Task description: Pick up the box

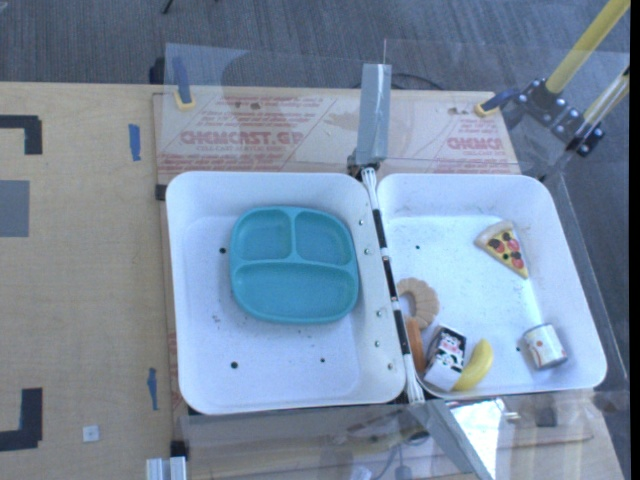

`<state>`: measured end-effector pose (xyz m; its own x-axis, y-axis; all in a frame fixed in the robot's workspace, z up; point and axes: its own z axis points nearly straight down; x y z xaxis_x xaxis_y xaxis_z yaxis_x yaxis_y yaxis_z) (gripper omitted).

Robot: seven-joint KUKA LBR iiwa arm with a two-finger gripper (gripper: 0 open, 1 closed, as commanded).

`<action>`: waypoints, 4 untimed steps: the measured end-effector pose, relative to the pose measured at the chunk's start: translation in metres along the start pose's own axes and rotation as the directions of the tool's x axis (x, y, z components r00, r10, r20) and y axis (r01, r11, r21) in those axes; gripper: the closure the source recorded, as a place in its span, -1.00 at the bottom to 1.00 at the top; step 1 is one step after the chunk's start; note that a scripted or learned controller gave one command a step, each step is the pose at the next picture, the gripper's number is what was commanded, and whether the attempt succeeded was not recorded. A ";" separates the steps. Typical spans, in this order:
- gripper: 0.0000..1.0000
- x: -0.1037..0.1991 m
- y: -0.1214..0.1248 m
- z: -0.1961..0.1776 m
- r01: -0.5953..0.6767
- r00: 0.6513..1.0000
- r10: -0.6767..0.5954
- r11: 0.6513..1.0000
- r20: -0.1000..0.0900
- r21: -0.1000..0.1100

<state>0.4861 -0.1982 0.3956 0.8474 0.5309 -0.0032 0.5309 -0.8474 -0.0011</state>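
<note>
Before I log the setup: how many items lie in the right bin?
5: pizza slice far right, cookie by the divider, box and banana at the near edge, can near right.

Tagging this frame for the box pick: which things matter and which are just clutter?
Job:
- box, near edge of the right bin, touching the banana

Clutter:
- pizza slice
- cookie
- can
- carrot
- teal plate in the left bin
</note>
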 end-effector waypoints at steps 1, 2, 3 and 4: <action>1.00 0.020 0.023 -0.018 -0.242 0.970 0.242 0.970 -0.003 -0.002; 1.00 0.027 0.046 0.204 -0.267 0.964 0.267 0.964 -0.001 0.003; 1.00 0.049 0.033 0.248 -0.350 0.937 0.350 0.937 0.001 0.005; 1.00 0.062 0.049 0.225 -0.446 0.895 0.446 0.893 0.008 0.055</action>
